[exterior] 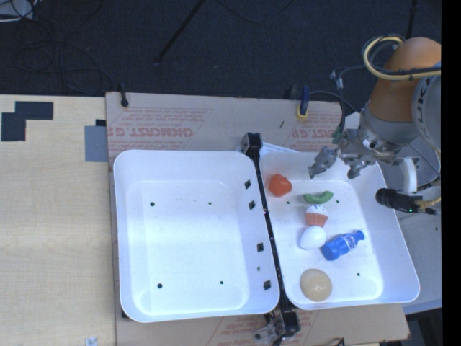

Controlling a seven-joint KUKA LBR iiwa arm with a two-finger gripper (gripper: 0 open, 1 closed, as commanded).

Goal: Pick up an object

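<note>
- Arm reaches in from the right; gripper hangs over the upper edge of the right bin — jaws spread apart, nothing between them.
- All the candidate things lie in the right bin; left bin sits just beside it on the counter.
- Orange-red lump — upper left of the bin, near the divider, apart from the rest. Looks rounded, probably light plastic; clear space on both sides, so likely the easiest pick. Take it across its middle.
- Green piece — thin, curved, lying flat just above the small cup. Low profile, probably hard to get jaws under; may slide.
- Small cup — orange with a white top, touching or nearly touching the white ball. Light, likely tips if nudged.
- White ball — smooth and round, judged slippery; would roll out of an off-centre pinch. Blue bottle lies tilted right beside it, crowding one side.
- Blue bottle — on its side, probably stiff light plastic; grasp across the body, not the neck.
- Tan ball — alone near the lower edge, roomy around it; wide, so needs jaws fully spread.
</note>
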